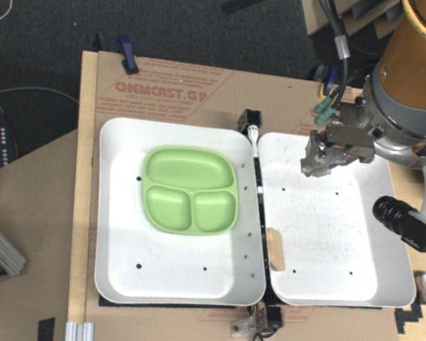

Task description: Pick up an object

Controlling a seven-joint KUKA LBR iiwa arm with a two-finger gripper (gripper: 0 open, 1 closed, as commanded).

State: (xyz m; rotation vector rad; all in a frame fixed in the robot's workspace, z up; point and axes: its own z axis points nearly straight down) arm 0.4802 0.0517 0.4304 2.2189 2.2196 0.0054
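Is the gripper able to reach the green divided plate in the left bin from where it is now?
Probably yes. The gripper hovers over the right bin, and nothing lies on or over the green divided plate.

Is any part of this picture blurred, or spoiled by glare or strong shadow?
Camera view: the green three-compartment plate and left white bin look sharp, evenly lit, without harsh glare; the gripper over the right white bin looks slightly soft, its fingers hard to read; shadows faint.
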